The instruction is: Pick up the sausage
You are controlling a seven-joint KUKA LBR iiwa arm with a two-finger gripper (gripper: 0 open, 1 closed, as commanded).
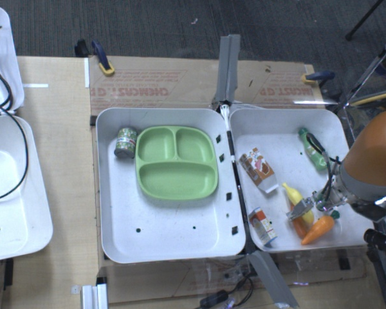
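Reaching in from the right of the camera view, the grey arm with its orange band [375,148] lowers its gripper [303,209] into the right bin [280,129], among a cluster of toy food. Its fingers sit low over a yellow banana [291,192], with an orange carrot [318,230] lying just to the right and below; whether they are parted or closed, and whether anything lies between them, cannot be told from this angle. A reddish-brown piece that may be the sausage [298,228] lies directly beneath the gripper, touching the carrot's left side, partly hidden. Left of the gripper, a small carton [257,169] rests tilted near the bin's middle, and a second red-and-white box [262,226] lies below it by the bin's front-left corner. Up and to the right of the gripper, a green bottle [312,149] lies near the back wall. Well left of the gripper, the left bin [116,224] bears a green divided plate [177,162], with a small can [125,142] just beside the plate's left edge.
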